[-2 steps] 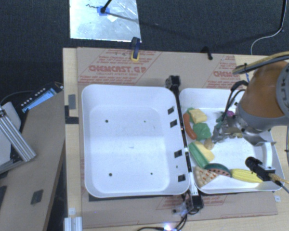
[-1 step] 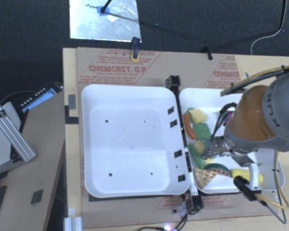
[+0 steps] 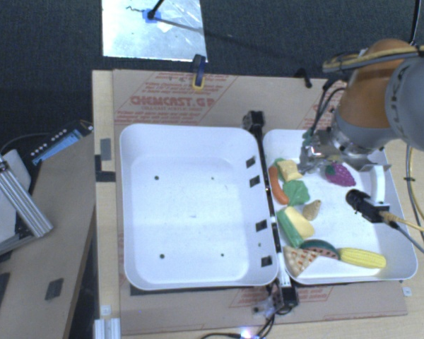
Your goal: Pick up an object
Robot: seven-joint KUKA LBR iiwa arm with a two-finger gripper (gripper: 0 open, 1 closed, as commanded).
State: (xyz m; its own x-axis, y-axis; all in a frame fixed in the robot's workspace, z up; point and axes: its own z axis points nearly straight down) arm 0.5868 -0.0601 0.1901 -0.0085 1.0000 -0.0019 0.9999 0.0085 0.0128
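Arm (image 3: 381, 97) is in from the right, tool (image 3: 312, 155) low over the back-left part of the right bin (image 3: 343, 221). Can't tell from here whether the tool is released or clenched, and nothing is visibly in its grasp.

All the pickable stuff is toy food in the right bin, mostly along its left wall:
- yellow chunk (image 3: 288, 169) just beside the tool, on its left; the closest item
- purple grape bunch (image 3: 339, 173) just on the tool's other side, partly under the wrist
- orange-red sausage (image 3: 277, 183) lying against the left wall
- green leafy piece (image 3: 295, 191) touching the yellow chunk, on its near side
- small tan piece (image 3: 311, 209) near mid-bin
- green-and-yellow piece (image 3: 294, 224) nearer the front
- front edge: pizza wedge (image 3: 300, 260), dark green melon slice (image 3: 319, 246), corn cob (image 3: 360, 258) lying flat

Left bin (image 3: 191, 203) sits alongside, walls touching at the middle clips. Both bins sit on a cardboard sheet (image 3: 169, 97) on the tabletop.
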